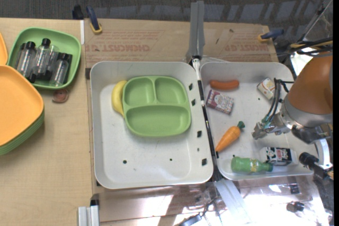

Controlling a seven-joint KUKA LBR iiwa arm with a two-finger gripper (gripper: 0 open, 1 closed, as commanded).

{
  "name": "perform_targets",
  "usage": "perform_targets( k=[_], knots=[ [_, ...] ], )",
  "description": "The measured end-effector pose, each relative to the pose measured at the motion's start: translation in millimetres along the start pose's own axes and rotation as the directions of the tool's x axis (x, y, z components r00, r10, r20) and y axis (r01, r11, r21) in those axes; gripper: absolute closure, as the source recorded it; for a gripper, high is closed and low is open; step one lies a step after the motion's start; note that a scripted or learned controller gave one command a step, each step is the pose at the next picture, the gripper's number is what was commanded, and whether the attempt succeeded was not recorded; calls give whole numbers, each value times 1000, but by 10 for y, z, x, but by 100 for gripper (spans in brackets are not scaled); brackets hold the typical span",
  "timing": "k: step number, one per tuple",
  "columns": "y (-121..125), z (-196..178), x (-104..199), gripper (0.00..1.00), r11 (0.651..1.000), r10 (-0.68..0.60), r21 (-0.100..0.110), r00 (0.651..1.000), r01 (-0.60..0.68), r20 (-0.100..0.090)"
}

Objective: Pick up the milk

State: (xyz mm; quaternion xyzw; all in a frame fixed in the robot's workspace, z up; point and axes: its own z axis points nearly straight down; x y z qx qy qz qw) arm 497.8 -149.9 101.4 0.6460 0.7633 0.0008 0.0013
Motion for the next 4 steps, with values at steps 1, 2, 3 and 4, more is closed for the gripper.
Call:
perform_targets(
  k=[1, 2, 3, 4],
  knots=[
    [654, 107, 211, 100, 1000, -30, 5, 1000, 30, -1],
    [1363, -898, 565, 100, 975, -224, 4, 975, 224, -1],
    [1135, -889, 755, 100, 995, 96, 7, 995, -96, 1],
    [913, -935, 1045, 100, 922, 388, 8, 922, -388, 3]
  ],
)
